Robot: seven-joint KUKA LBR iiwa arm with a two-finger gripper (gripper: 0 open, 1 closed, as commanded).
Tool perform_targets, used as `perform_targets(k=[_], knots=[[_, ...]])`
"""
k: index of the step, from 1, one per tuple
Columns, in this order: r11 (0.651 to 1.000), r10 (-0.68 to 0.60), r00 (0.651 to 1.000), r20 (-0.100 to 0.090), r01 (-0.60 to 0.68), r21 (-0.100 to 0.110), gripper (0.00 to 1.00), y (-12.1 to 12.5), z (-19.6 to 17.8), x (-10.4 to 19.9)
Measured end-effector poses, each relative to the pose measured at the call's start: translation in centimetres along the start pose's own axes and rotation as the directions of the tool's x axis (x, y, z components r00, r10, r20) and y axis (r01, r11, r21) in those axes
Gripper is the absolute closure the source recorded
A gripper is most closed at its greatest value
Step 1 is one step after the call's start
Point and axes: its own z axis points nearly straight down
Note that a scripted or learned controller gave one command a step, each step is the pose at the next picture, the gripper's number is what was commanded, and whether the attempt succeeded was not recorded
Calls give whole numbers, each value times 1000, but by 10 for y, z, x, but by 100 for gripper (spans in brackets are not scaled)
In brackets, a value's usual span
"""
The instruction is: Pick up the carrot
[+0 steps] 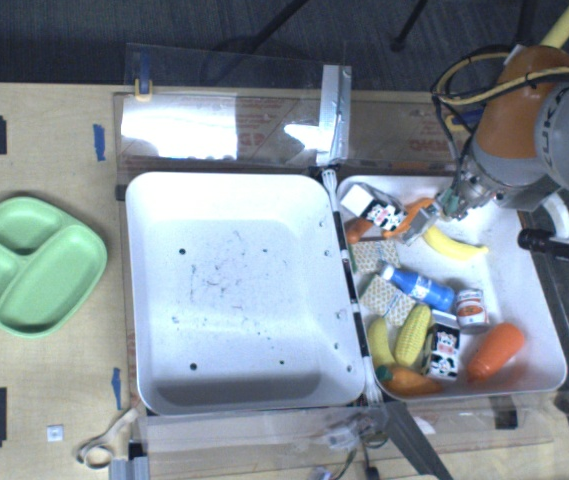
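Observation:
The right bin [544, 298] holds several toy foods. A long orange piece that looks like the carrot [360, 231] lies at the bin's upper left, its middle hidden under a black and white carton [376, 208]; its right end shows by the gripper. My gripper [426, 218] is down in the bin's back part, its tip touching or just over that orange end. A fat tapered orange vegetable [494, 351] lies at the front right. A slim orange piece with a green end [410, 381] lies along the front wall.
A banana [454, 245], a blue and white bottle [419, 288], a corn cob [412, 332], a small can [471, 308] and mesh bags crowd the right bin. The left bin [234, 183] is beside it. A green divided plate [29, 265] sits far left.

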Motion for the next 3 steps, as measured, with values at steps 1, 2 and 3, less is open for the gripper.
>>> perform_targets(k=[1,2,3], knots=[[997,-83,997,-5,83,-1,0,-3,9,-8],[996,-86,996,9,86,-14,100,1,-4,-9],[999,44,999,3,-44,-17,100,6,-43,2]])
